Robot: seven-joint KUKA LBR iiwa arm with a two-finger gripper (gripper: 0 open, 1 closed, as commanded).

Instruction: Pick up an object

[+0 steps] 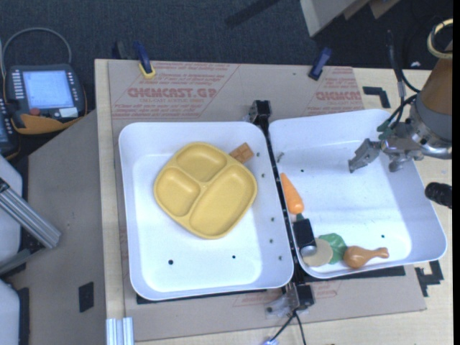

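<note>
The board [215,92] under the bins carries red print reading "CHEMCAST G.P", repeated at the upper right where it is partly covered by the right bin [424,221]. The pendant [47,95] screen far left of the pincer is lit, but its text is too small to read. The arm [438,99] is cut off by the frame's right edge. A brown block [241,152] peeks out from behind the yellow plate [205,190], mostly hidden. The pincer [379,158] hangs over the right bin's upper part with its fingers spread wide, nothing between them. The carrot [291,192] lies well to its left and lower, against the bin's left wall. The drumstick [365,254], green piece [335,243], tan disc [320,254] and black piece [302,232] cluster well below it, slightly left
</note>
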